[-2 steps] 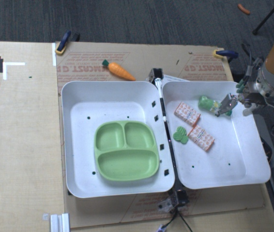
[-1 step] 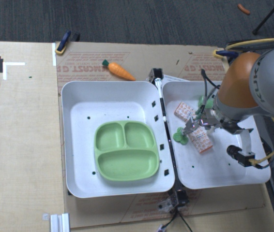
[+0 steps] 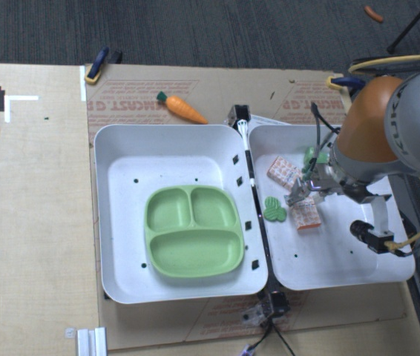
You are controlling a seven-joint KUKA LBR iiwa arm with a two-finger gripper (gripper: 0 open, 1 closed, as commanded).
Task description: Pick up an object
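Left bin (image 3: 113, 221): a shallow white tray holding one pale green divided plastic plate (image 3: 194, 231), lying flat near the bin's middle and untouched. Behind this bin, on the cardboard-covered bench (image 3: 39, 221) near its far edge, lies an orange toy carrot with a green top (image 3: 181, 107), well apart from the arm.

Right bin (image 3: 329, 262): close to the wall it shares with the left bin sits a small green ridged toy (image 3: 274, 211). Just right of it lie two pink-and-white patterned packets, one toward the bin's far side (image 3: 282, 171) and one nearer the middle (image 3: 306, 215). A small bright green item (image 3: 311, 156) shows at the far side, partly hidden by the arm.

The grey arm with the orange band (image 3: 377, 124) reaches over the right bin, and the gripper (image 3: 304, 190) hangs low between the two packets, just above the nearer one. Whether it is wide or narrow cannot be told; the metal parts are too small and cluttered to read.

Assessment: the approach appears made, with the nearer packet the likely target. It lies flat on the bin floor, so no lift is evident. Grasp, closure and lift remain outstanding.
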